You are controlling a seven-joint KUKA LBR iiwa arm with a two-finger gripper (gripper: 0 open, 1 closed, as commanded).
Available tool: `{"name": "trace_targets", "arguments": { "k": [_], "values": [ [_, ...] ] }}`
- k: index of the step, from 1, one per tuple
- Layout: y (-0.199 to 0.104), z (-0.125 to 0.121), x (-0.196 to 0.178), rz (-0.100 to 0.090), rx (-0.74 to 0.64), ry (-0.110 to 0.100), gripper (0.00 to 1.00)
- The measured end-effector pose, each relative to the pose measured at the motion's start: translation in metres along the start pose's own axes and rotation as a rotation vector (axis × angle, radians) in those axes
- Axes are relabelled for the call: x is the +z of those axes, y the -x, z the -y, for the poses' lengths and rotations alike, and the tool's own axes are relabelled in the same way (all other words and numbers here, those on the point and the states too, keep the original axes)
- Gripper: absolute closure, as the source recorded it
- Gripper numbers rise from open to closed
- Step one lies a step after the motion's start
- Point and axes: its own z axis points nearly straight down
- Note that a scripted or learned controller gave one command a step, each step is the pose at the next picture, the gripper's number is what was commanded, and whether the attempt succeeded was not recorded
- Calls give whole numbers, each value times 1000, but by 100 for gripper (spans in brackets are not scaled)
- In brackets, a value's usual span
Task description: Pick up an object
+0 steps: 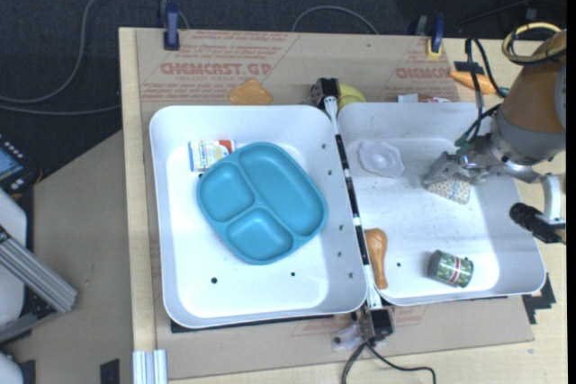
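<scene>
White bins sat side by side on my bench. Left bin (pixel 171 220) held a blue tray (pixel 261 201), three compartments, and a small carton (pixel 209 153) just at its 10 o'clock, partly tucked under the rim. Right bin (pixel 504 265) held a clear lid (pixel 381 159) toward 10 o'clock, an orange drumstick toy (pixel 375 254) against the wall at 8, and a green can (pixel 450 269) on its side near 6. Arm came in from 3 o'clock. Gripper (pixel 450 176) was low over a speckled pouch (pixel 449 188) just above bin centre, touching it or nearly so. Fingers too blurred; I could not tell if they were spread or closed, nor if the pouch was gripped.
</scene>
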Motion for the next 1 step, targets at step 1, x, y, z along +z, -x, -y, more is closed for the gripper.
{"name": "trace_targets", "arguments": {
  "k": [1],
  "values": [
    [28,102,-32,-2,12,-10,0]
  ]
}}
